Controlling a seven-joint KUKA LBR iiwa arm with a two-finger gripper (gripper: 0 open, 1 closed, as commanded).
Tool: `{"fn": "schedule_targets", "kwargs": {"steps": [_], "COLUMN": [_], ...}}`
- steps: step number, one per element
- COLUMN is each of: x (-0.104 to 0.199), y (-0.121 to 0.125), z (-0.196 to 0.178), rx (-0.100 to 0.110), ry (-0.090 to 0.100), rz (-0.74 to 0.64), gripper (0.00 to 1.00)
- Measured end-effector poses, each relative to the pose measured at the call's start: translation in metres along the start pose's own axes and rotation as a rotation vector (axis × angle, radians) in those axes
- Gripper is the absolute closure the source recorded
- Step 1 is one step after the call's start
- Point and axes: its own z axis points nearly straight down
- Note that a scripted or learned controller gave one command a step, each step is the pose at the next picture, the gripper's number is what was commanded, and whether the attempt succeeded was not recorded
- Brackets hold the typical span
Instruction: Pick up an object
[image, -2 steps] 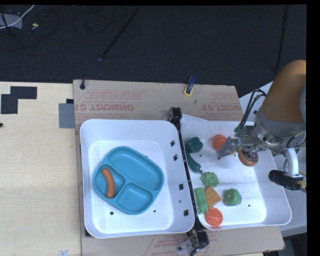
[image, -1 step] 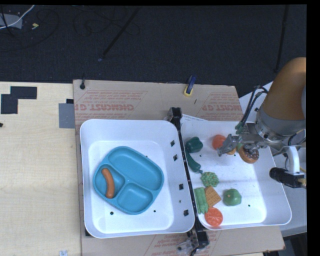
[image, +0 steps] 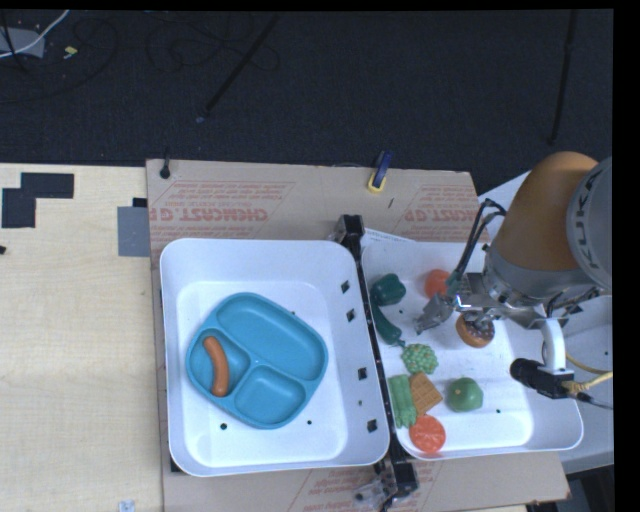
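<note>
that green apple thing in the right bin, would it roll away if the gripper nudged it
Probably a little. The green apple looks rounded and sits loose on the flat floor of the right bin, so a sideways nudge would likely send it rolling. It looks smooth and slightly glossy, so fingers closing off-centre might squeeze it out. The orange cracker close beside it could stop a roll that way.

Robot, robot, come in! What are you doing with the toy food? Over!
Tool low over right bin, nothing seen held. Donut and tomato right beside it. Hot dog sits on blue plate, left bin. Over.
</note>
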Motion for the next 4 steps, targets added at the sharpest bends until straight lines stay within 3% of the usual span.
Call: {"fn": "schedule_targets", "kwargs": {"steps": [1, 2, 3, 4], "x": [0.001, 0.002, -0.005, -0.007], "y": [0.000, 0.001, 0.003, 0.013], "z": [0.065, 0.067, 0.053, 0.005], "rx": [-0.001, -0.010, -0.023, -0.011], "ry": [0.000, -0.001, -0.013, -0.002], "rz": [0.001, 0.005, 0.014, 0.001], "gripper": [0.00, 0.00, 1.00, 1.00]}}
